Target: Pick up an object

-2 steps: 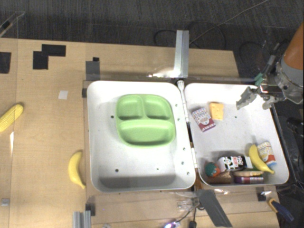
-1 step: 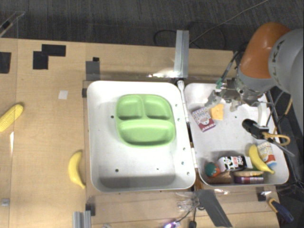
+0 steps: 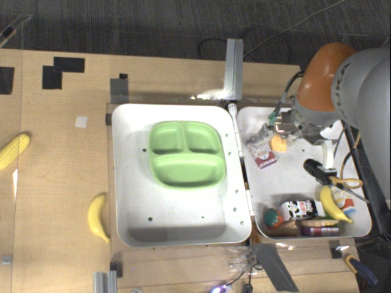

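My gripper (image 3: 279, 129) hangs over the upper left part of the right bin (image 3: 293, 182), at the end of the grey arm with the orange band (image 3: 321, 84). A small yellow-orange object (image 3: 278, 143) sits right at the gripper's tip; I cannot tell whether it is held. Just left of it lies a silver and maroon packet (image 3: 261, 151). Along the bin's front edge lie a yellow banana (image 3: 330, 204), a black-and-white patterned can (image 3: 297, 209), a red and green round item (image 3: 272, 218) and a brown bar (image 3: 318, 228).
The left bin (image 3: 131, 182) holds a green divided plate (image 3: 186, 152). On the wooden bench to the left lie a second banana (image 3: 98, 217) and a yellow corn cob (image 3: 12, 151). A metal post (image 3: 234, 72) stands behind the divide between the bins.
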